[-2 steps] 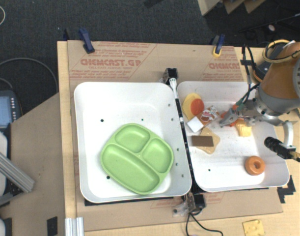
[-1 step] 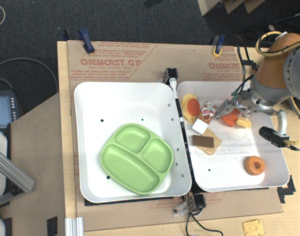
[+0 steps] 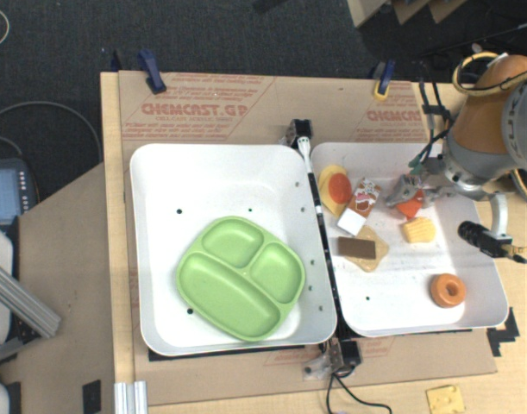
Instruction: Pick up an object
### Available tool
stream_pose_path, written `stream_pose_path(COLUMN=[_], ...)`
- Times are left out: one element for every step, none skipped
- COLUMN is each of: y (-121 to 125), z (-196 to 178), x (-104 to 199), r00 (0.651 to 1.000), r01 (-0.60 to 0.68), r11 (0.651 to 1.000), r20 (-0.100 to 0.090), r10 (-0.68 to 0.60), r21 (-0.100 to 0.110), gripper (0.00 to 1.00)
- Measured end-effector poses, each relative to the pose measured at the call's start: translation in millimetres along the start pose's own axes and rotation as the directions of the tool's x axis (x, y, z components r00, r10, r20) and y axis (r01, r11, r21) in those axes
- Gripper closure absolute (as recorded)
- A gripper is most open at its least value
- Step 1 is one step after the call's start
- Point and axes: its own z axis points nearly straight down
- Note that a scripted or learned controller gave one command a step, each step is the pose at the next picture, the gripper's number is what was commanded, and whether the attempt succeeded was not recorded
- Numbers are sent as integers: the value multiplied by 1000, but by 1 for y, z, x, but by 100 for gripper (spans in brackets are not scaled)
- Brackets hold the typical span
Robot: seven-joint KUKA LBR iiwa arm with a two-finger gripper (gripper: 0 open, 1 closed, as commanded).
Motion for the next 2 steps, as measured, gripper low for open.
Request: stream_pose_path(y=[-4,-44], z=[11,-96], x=[65,156], r00=[1000,1000], r01=[4,8], r11=[1000,1000], r20=[-4,-7], r10=[-4,-8], r21=[7,-3], gripper=[100,100])
